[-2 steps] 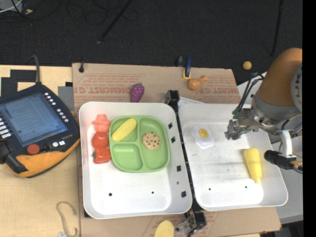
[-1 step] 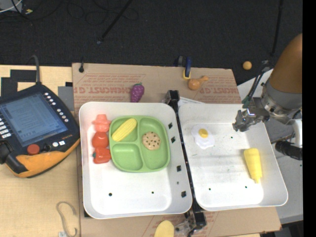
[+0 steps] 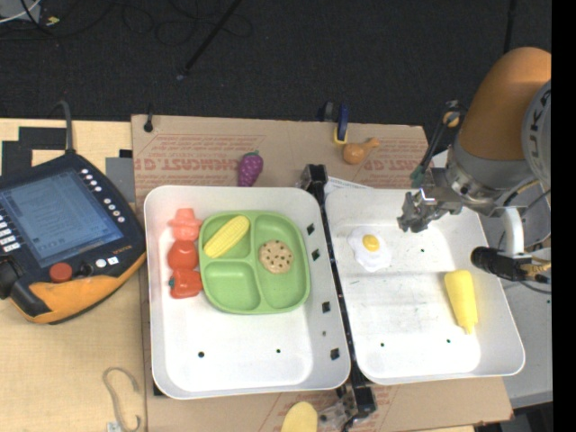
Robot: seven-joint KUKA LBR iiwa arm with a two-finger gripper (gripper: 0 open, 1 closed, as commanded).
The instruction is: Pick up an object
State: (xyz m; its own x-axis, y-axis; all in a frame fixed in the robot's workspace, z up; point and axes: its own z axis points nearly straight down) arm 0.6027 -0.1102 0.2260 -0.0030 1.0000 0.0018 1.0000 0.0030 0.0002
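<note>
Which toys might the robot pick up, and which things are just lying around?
For the job:
tool
fried egg
yellow bottle
corn
cookie
red figure

Just lying about:
grapes
orange gourd
control pad
metal hook

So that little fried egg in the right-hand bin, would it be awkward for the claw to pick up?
Probably. The fried egg looks like a toy lying flat and low on the right bin, leaving little edge to pinch. It looks small and thin, so likely light; a push would probably slide it, not roll it. The gripper is above and to its right.
</note>
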